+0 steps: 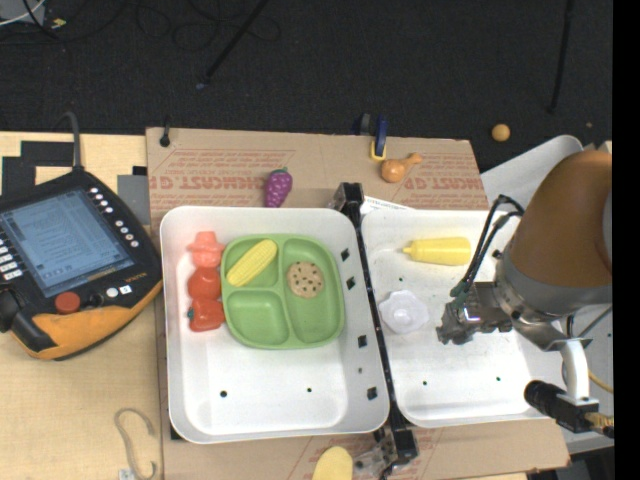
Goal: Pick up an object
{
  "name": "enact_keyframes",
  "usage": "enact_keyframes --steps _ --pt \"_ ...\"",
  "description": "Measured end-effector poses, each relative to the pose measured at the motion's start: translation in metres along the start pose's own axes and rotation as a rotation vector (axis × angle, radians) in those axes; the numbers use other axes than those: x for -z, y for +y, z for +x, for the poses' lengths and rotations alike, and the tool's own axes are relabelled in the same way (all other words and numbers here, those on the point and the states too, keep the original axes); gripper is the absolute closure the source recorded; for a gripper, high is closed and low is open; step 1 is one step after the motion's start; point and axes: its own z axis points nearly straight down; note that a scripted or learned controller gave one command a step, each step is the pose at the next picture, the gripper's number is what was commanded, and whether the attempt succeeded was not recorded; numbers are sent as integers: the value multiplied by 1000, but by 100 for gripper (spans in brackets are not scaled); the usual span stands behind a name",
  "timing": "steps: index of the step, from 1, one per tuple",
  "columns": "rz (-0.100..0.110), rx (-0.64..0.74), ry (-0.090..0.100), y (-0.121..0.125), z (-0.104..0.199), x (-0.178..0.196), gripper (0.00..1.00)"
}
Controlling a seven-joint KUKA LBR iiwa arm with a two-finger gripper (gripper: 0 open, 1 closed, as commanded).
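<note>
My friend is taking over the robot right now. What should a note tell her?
Gripper: low in the right bin, beside the clear cup; nothing seen between its fingers, and I can't tell whether it is open or shut.
Things: yellow bottle at the back of the right bin. Left bin holds a green tray with corn and a cookie, plus a red toy beside it.
Done: nothing lifted yet.
Left: grab and lift one object, probably the cup.

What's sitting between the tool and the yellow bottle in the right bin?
Bare white bin floor lies between the tool and the yellow bottle in the camera view; a clear cup sits off to that view's left.
</note>
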Motion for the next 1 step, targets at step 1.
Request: enact_keyframes --steps 1 --pt "-1 -3 -1 5 -5 7 100"
